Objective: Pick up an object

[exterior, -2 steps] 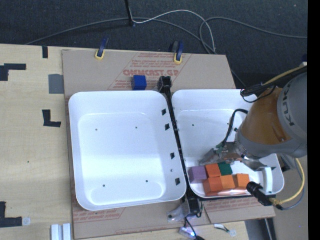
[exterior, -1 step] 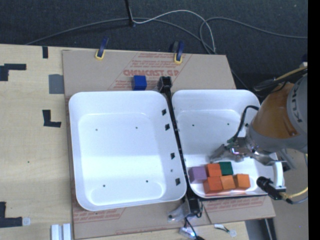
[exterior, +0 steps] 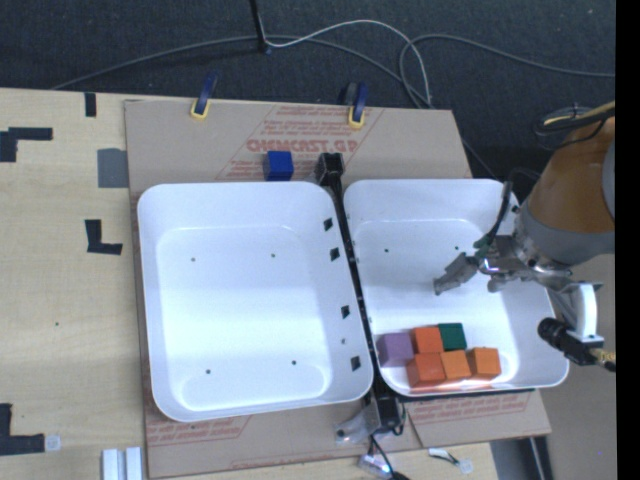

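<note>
A cluster of small blocks lies at the front of the right bin [exterior: 420, 218]: a purple one [exterior: 397, 346], a green one [exterior: 452, 336] and several orange ones [exterior: 440, 366]. My gripper [exterior: 470, 282] hangs over the middle of that bin, a little behind the blocks and apart from them. It is open, its two fingers spread, and nothing sits between them. The grey arm with its orange band [exterior: 575, 193] reaches in from the right.
The left bin [exterior: 170, 268] stands beside the right one, with a black divider [exterior: 345, 268] between them. A blue block [exterior: 279, 164] sits on the cardboard behind the bins. Two clamps [exterior: 204, 98] hold the cardboard's back edge. Cables run across the dark floor behind.
</note>
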